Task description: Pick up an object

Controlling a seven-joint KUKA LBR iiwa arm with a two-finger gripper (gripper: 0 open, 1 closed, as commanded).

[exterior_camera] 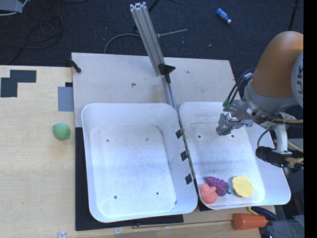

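No brand or label reads clearly anywhere; only a sliver of dark lettering shows on my grey casing at the picture's right edge, too cropped to make out. My fingers (224, 128) hang over the upper part of the right bin (277, 195), and I cannot tell how far apart they stand (too small and blurred). The things lie well below them, along the bin's near edge: an orange piece (208, 194), purple grapes (217, 184) touching it, and a yellow piece (242, 186) just beside.
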